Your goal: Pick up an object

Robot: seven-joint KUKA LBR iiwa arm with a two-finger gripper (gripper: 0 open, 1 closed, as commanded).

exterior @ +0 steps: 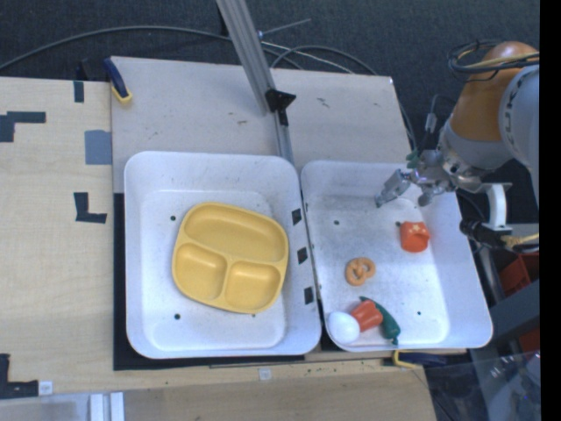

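- Two white bins sit side by side on the bench, and we call them the left bin (140,235) and the right bin (456,310).
- We see a yellow plate (230,257) with three sections lying flat in the left bin.
- We see four small things in the right bin.
- An orange block (414,236) sits near the far right side.
- A little brown pretzel (359,271) lies in the middle, apart from the block.
- A white egg (343,326) rests in the near left corner, and a red pepper with a green stem (374,316) lies right beside it.
- We see the gripper (407,188) over the far part of the right bin, above the orange block.
- Its two fingers are spread apart, and we see nothing between them.
- It touches none of the toys.
- The grey arm (491,103) with its orange band comes in from the right.
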